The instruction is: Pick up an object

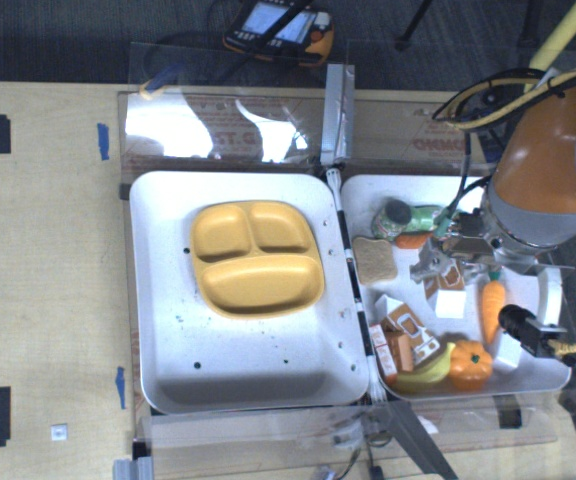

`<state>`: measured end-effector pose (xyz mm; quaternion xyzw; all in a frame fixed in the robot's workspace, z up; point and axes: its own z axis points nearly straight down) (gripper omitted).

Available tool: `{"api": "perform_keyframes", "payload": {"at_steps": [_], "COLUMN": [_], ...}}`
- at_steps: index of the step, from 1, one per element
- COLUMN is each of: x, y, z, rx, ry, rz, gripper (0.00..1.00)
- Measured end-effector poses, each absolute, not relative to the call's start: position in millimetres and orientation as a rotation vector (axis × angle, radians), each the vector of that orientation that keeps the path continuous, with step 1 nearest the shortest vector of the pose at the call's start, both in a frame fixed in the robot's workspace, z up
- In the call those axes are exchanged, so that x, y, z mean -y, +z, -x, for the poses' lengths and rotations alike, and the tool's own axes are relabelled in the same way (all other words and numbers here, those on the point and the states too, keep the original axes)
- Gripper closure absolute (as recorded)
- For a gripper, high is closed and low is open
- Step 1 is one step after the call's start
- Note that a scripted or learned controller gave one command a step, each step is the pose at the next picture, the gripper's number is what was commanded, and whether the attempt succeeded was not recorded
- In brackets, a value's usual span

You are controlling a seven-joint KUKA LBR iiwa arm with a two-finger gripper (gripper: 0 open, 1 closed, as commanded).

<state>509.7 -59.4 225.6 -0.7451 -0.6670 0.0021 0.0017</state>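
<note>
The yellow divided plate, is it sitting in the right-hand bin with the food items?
No, the yellow divided plate lies alone in the left bin.

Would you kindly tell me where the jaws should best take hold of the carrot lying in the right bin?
Probably the carrot's thick middle, from straight above, jaws closing across its width. It lies flat, running toward and away from the camera, with white packets close on either side.
</note>
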Motion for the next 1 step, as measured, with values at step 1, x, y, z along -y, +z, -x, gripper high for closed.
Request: {"api": "perform_keyframes", "payload": {"at_steps": [1], "x": [62.0], "y": [238.2], "z": [-538.0], "rx": [1.636], "ry": [0.003], "rz": [2.683], "gripper": [1.0]}}
